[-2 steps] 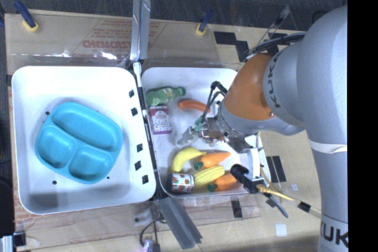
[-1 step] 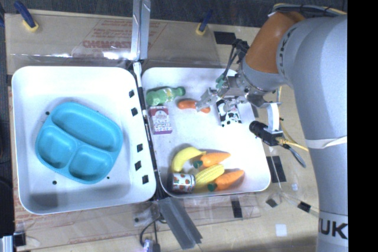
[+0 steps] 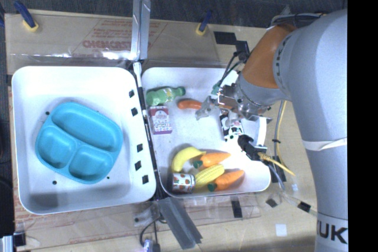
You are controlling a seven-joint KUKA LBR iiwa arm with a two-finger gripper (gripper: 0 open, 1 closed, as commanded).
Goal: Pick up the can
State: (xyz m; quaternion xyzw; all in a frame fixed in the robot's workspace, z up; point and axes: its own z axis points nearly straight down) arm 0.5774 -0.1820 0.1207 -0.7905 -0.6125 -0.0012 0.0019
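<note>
The can [image 3: 183,182] stands at the near edge of the right bin [image 3: 177,77], close to the divider between the two bins, with a printed red and white label and a round top. It is crowded: a yellow banana [image 3: 185,157] curves just above it, an ear of corn [image 3: 209,174] lies touching or nearly touching its right side, and two orange carrots lie beside these, one [image 3: 214,157] above the corn and one [image 3: 229,179] below and to the right. Farther back in the same bin lie one green bottle [image 3: 163,94] on its side, one small red and white carton [image 3: 160,120] and one small orange-red piece [image 3: 189,105]. The gripper [image 3: 227,118] hangs over the right half of this bin, well apart from the can; I cannot tell how its fingers stand. The left bin [image 3: 23,186] holds one smooth blue plastic tray [image 3: 78,141] with three compartments. Both bins sit on the table [image 3: 71,29].
</note>
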